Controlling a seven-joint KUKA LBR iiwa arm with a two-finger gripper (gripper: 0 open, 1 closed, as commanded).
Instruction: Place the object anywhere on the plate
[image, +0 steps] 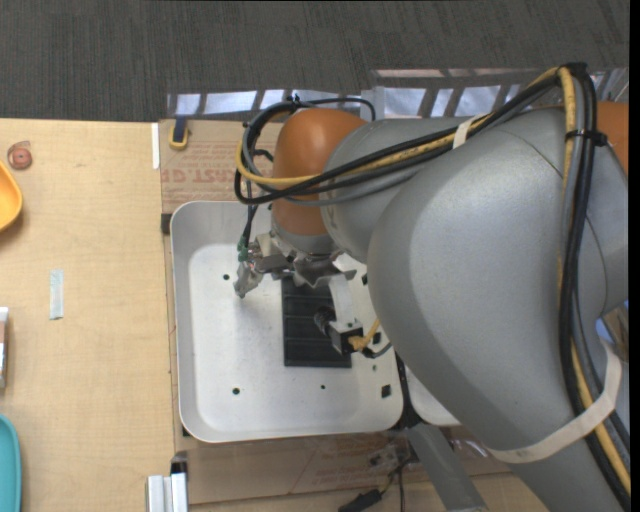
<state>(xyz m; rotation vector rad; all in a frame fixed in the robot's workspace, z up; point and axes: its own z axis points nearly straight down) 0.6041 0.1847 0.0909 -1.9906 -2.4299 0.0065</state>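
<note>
Object: we cannot tell where it lies; the arm covers the right-hand part of the bench.
Plate: we cannot identify it with certainty. An orange-yellow rounded rim (8, 205) and a teal rounded rim (6, 465) cut in at the view's left edge, both well apart from the gripper.
Gripper (243, 280): low over the left bin, in its far left part, with the tip pointing towards the bin's left wall. We cannot tell whether it touches the floor of the bin.
Jaw state: we cannot tell whether they stand apart, together or clamped on anything.
Arm (480, 250): grey, with the orange band (305, 150) above the wrist. It reaches in from the right and covers the right side of the left bin.
Left bin (185, 330): white, shallow, with rounded corners. A few small dark dots (236, 391) mark its floor.
Right bin (432, 405): a white strip shows below the arm, just beside the left bin.
Open room: the left and near parts of the left bin's floor lie open. The gripper is near the left and far walls and well apart from the near wall.
Wooden table (90, 350): just beside the left bin's left rim. It bears a small reddish disc (18, 155) and a pale short strip (56, 295), well apart from each other.
Cardboard (210, 165): lies along the bin's far rim.
Writing: red print on the cardboard, which we cannot read.
Far edge: dark carpet (300, 40).
</note>
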